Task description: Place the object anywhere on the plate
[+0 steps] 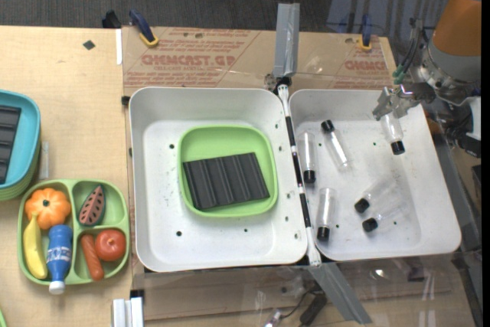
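Gripper (393, 102): you see a vial (395, 135) hanging upright under it; grip unclear
Plate (227, 140): well left of the gripper, in the other bin

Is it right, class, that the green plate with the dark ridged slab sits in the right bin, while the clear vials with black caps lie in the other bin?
Not quite. The camera view shows the green plate, carrying the dark ridged slab, in the left bin. The clear vials with black caps lie in the other bin, the right bin.
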{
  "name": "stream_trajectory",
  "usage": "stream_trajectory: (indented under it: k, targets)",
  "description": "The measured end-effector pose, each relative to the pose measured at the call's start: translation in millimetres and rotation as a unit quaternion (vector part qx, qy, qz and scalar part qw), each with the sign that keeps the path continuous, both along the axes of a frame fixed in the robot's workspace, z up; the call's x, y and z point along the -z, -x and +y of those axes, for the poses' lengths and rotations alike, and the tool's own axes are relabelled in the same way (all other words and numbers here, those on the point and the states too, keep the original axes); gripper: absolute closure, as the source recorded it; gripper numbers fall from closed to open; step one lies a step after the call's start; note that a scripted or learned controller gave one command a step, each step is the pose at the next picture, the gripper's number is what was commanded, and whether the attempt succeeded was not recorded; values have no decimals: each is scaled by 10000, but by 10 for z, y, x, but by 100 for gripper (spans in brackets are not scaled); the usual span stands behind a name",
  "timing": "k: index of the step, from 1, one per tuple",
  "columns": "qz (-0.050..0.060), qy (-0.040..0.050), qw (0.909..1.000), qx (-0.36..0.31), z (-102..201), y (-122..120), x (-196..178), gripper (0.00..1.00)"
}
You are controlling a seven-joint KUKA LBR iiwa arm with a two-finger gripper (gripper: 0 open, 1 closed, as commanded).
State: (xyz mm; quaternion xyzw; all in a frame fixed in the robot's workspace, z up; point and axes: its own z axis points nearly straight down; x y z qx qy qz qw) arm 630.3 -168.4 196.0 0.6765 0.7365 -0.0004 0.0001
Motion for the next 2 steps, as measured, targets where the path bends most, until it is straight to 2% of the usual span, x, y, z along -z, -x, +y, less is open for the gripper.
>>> stream_trajectory:
  k: [1, 2]
  targets:
    - [0, 0, 10000, 0, 0, 0, 0, 0]
    - [6, 0, 9952, 974, -543, 714, -214, 0]
